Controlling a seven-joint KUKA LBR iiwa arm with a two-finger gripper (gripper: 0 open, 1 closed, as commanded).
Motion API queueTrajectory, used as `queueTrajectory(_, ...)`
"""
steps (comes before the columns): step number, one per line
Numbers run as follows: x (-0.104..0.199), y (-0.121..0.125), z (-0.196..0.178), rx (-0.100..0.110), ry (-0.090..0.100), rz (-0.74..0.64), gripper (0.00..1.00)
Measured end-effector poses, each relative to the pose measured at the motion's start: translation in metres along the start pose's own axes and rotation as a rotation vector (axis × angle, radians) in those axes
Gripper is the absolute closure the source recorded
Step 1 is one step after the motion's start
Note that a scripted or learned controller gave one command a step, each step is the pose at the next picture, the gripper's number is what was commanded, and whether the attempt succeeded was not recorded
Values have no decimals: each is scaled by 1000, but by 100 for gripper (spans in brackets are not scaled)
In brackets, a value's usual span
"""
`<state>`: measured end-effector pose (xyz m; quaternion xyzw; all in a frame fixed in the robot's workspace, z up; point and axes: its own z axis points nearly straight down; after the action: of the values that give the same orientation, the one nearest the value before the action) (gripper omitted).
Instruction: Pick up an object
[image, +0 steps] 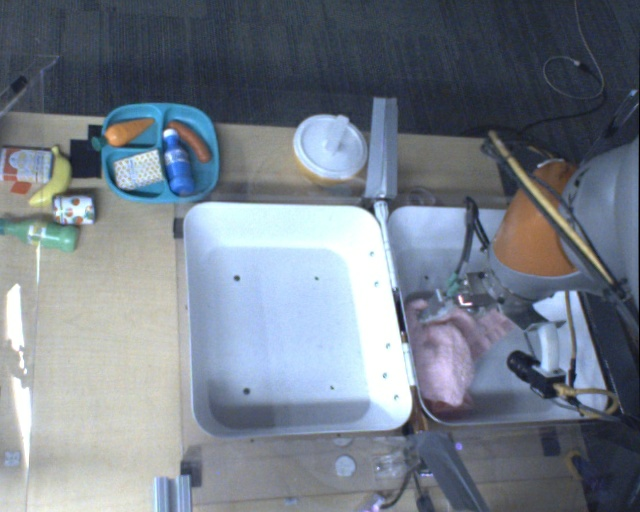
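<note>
Along the counter's (100, 350) far edge there's a round yellow cup with a white lid (331, 148) and a blue divided plastic tray (160, 150) holding toy food. The crumpled pink cloth (447, 352) lies by the right white bin's (440, 230) left wall. The tool (452, 297) is right over its top edge, can't tell its grip.

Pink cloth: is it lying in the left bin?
No. The pink cloth lies in the right bin, just under the gripper; the left bin holds no cloth.
</note>
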<state>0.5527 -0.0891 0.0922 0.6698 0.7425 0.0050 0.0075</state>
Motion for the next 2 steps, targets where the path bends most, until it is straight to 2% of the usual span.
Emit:
queueTrajectory(1, -10, -59, -2, -7, -1, -157, 0)
queueTrajectory(2, -9, -56, -14, -16, -3, -158, 100)
